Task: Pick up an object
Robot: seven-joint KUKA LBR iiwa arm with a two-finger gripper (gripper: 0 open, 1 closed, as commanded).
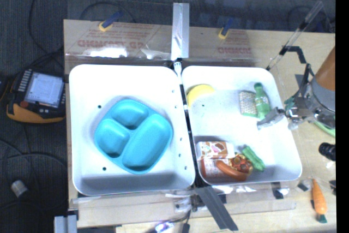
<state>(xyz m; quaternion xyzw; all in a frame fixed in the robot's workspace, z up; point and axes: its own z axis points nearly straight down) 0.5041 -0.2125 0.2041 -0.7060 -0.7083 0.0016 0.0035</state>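
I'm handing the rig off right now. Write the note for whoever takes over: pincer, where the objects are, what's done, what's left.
Pincer: at the right bin's right edge, nothing seen in it.
Right bin: yellow object top left, green bottle top right, snack packet, sausage and green pepper near the front.
Left bin: blue divided tray.
Done: no pick yet.
Left: grasp and lift one object.

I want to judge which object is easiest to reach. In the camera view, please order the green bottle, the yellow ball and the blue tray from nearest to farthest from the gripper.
From the gripper, at the right bin's right edge:
1. Green bottle, right bin, just beside it.
2. Yellow ball, right bin's far left corner.
3. Blue tray, left bin.
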